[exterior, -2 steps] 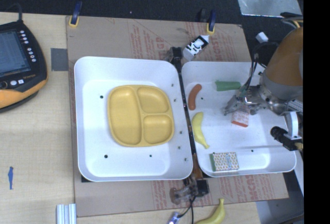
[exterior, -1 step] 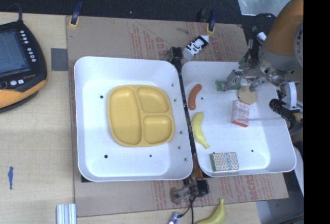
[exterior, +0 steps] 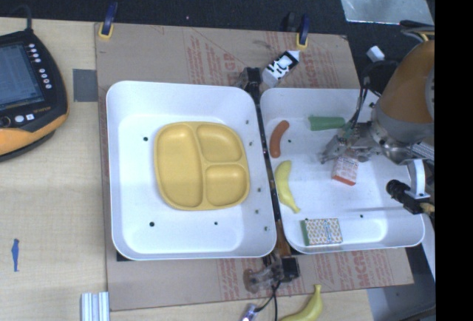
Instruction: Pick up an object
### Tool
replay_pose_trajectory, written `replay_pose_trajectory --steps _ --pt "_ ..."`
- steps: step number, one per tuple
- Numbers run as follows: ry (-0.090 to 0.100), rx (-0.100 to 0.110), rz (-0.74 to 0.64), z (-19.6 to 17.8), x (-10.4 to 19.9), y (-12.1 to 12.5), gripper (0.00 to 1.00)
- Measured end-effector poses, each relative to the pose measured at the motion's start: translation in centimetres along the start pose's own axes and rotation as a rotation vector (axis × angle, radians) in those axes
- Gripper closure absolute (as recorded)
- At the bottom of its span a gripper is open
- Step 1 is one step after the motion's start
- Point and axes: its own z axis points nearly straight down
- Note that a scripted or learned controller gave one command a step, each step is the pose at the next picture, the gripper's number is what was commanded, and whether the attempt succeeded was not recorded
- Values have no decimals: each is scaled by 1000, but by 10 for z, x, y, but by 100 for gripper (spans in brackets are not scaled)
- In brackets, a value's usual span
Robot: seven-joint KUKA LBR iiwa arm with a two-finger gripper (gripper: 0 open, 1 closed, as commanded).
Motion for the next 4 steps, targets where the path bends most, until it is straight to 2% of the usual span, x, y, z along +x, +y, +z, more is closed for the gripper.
replay_pose_trajectory --steps 1,2,3,4 --pt "3 3 4 -65 -18 81 0" --pt "3 10 2 5 -34 14 0" --pt "4 4 3 -63 6 58 0" --pt "1 2 0 0 6 10 0"
